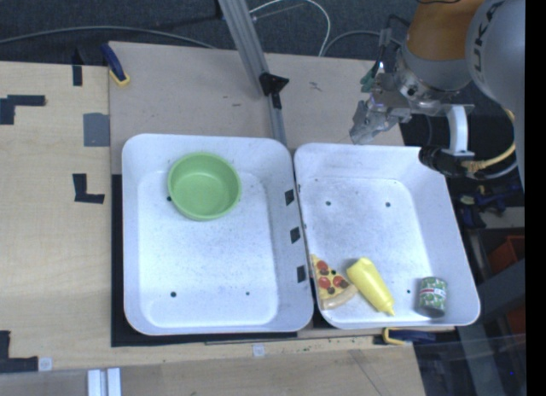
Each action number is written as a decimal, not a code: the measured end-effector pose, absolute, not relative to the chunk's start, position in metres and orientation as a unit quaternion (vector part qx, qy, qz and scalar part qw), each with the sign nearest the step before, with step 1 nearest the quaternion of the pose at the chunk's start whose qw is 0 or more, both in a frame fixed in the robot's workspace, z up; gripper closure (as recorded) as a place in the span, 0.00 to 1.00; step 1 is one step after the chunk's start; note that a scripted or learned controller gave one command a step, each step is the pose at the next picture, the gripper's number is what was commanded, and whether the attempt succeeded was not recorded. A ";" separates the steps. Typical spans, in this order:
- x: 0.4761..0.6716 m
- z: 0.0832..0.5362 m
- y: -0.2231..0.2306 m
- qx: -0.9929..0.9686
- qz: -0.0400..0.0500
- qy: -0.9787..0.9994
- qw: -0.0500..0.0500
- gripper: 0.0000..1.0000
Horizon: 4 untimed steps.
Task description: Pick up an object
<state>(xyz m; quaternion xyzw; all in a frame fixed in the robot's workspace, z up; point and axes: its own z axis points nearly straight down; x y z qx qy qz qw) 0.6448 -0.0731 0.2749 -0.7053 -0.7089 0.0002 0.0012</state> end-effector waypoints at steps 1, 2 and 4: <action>0.619 0.267 -0.039 -0.706 0.001 -0.709 0.001 1.00; 0.581 0.251 0.001 -0.705 0.002 -0.709 0.002 1.00; 0.535 0.243 0.093 -0.705 0.001 -0.710 0.002 1.00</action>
